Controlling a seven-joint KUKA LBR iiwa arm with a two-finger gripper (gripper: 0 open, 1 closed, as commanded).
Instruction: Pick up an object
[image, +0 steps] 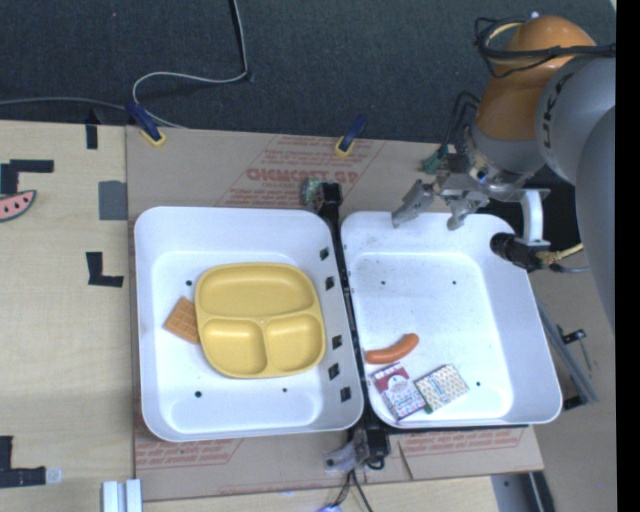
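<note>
Claw spread, holding nothing, above right bin's far rim

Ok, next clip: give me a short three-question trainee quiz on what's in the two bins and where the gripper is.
1. True or false: the yellow divided plate lies in the left bin.
2. Which item lies closest to the sausage? A) tan cracker B) red packet C) yellow divided plate
3. Fill in: the gripper is over the ____ edge of the right bin.

Key: 1 true; 2 B; 3 far.
</note>
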